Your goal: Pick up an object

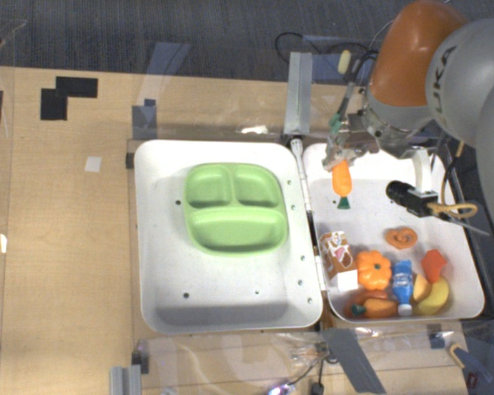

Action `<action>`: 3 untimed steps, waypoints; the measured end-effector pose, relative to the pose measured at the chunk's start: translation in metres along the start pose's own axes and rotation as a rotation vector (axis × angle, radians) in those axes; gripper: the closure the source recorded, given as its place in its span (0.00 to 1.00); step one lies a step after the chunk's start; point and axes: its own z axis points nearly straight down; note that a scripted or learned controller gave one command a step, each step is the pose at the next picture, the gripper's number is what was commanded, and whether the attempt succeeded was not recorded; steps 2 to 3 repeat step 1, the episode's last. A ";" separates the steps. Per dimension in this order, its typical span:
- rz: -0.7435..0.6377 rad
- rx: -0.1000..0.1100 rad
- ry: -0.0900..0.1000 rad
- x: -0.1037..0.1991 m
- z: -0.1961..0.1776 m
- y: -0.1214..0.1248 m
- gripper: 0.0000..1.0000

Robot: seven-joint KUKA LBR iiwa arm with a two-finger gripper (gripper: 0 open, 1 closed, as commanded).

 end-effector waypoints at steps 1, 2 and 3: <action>0.006 0.006 -0.001 0.029 -0.107 0.020 1.00; 0.006 0.006 -0.001 0.029 -0.107 0.020 1.00; 0.006 0.006 -0.001 0.029 -0.107 0.020 1.00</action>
